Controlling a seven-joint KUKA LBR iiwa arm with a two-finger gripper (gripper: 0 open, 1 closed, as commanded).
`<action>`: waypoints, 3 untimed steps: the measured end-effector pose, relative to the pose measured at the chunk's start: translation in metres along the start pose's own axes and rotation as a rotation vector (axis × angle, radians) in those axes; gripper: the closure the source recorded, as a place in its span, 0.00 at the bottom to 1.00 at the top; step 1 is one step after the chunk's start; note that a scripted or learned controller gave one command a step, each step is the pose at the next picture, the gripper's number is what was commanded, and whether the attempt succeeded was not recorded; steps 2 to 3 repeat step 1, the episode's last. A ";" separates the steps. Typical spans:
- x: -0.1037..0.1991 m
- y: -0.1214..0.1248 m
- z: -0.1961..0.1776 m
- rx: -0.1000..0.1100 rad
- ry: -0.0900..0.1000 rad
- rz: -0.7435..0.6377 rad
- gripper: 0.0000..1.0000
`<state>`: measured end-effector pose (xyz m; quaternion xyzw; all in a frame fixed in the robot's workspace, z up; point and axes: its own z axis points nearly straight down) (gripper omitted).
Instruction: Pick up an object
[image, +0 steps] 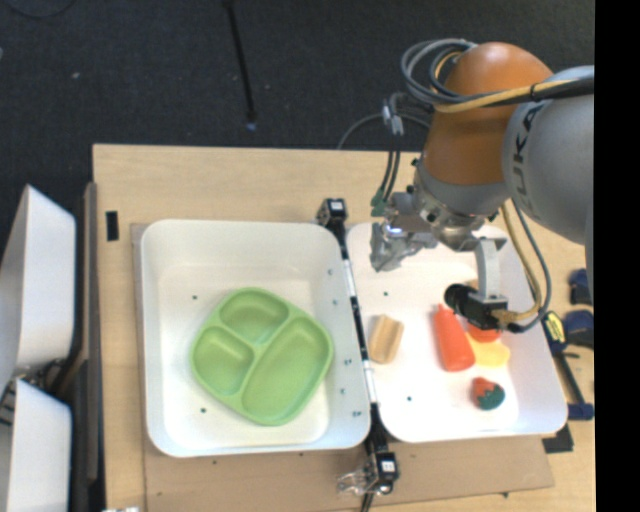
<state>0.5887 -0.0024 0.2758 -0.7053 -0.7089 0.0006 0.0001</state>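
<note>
Orange carrot (452, 340) lying upright in view, long axis near-vertical; my pincer (386, 252) hovering, grip state unclear.

Fixed overhead camera, slanted down on both bins (160, 290).

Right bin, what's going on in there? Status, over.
Gripper low over right bin, far corner, holding nothing seen. Tan block, orange carrot-like piece, yellow piece, small red-green toy loose. Green plate in left bin.

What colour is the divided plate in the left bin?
The divided plastic plate is light green, seen in the camera view.
</note>
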 end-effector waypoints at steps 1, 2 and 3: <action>0.051 -0.004 0.002 -0.001 0.002 -0.002 1.00; 0.051 -0.004 0.002 -0.001 0.002 -0.002 1.00; 0.051 -0.004 0.002 -0.001 0.002 -0.002 1.00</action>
